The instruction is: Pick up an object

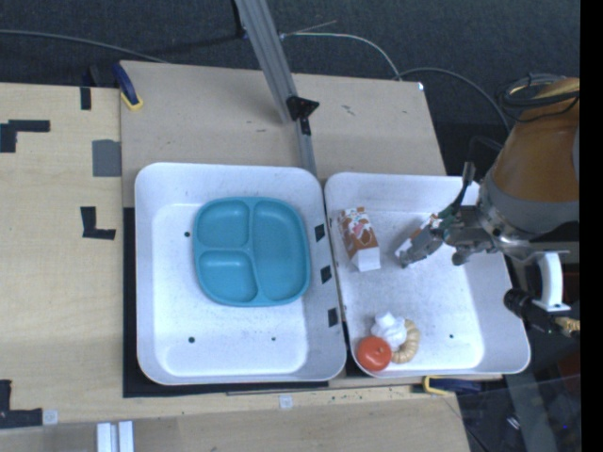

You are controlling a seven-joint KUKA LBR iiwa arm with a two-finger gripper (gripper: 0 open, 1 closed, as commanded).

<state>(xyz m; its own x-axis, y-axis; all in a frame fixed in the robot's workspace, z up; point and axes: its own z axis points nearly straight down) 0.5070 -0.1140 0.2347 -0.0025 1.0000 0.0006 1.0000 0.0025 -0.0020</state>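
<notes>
Objects sit in the right bin point(490, 347), three of them I can make out from where I'm standing. Closest to the dividing edge is a small boxy carton point(359, 237), brownish-red print on top with a white end, lying flat on the speckled white plastic floor. Down in the near corner there's a round, glossy orange-red ball-ish thing point(373, 353), touching a lumpy white piece point(387, 326) and a tan curved piece point(409, 344) that looks a bit like a pastry, though it's too small to be sure.

The gripper point(407, 252) is low over the middle of that same bin, just right of the carton, dull grey metal fingers pointing left. Honestly can't tell if they're apart or together, it's a grey blur at the tip. Nothing visibly between them. The arm behind it is bulky, with the shiny orange band point(542, 168) catching the light.

The left bin point(151, 281) holds a teal plate point(252, 250), smooth plastic, rounded-square shape with three compartments, sitting flat near the centre. Both bins are shallow with rounded corners, resting on a pale wood bench point(57, 252).
</notes>
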